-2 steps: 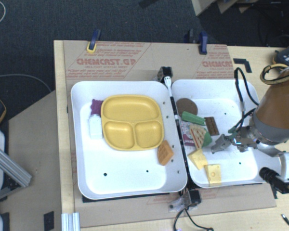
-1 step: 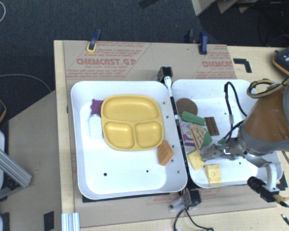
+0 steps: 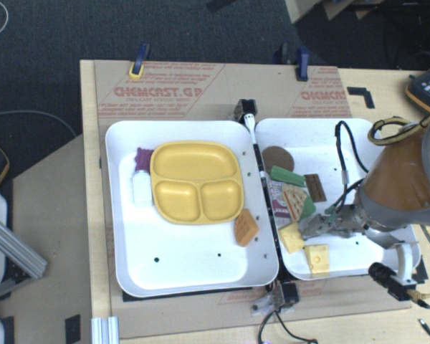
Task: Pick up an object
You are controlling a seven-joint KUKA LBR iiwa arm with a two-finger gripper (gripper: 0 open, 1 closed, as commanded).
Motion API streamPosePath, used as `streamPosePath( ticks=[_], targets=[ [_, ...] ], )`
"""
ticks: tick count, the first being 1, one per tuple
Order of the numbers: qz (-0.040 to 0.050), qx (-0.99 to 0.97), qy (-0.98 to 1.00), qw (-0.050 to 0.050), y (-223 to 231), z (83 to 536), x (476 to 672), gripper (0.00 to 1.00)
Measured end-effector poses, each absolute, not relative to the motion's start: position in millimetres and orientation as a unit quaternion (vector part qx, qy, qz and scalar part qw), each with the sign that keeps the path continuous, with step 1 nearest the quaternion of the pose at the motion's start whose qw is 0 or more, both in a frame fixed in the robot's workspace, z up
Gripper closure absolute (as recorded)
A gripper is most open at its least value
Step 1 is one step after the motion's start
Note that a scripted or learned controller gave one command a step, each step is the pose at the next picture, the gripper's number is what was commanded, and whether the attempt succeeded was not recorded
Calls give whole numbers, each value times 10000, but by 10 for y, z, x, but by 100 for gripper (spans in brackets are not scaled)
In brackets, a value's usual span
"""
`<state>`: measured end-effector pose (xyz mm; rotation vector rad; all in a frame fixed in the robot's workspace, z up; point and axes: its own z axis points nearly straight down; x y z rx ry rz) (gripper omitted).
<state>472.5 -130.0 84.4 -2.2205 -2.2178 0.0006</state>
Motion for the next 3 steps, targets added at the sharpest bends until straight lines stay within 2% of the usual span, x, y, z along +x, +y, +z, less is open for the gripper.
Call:
streamPosePath(
  ticks=[1,3],
  targets=[
    [-4,-7080,-7062,2,-1302,949,4730,100],
    [-15,-7069,-7073,-36,-1348,1947,4652,100]
  ],
)
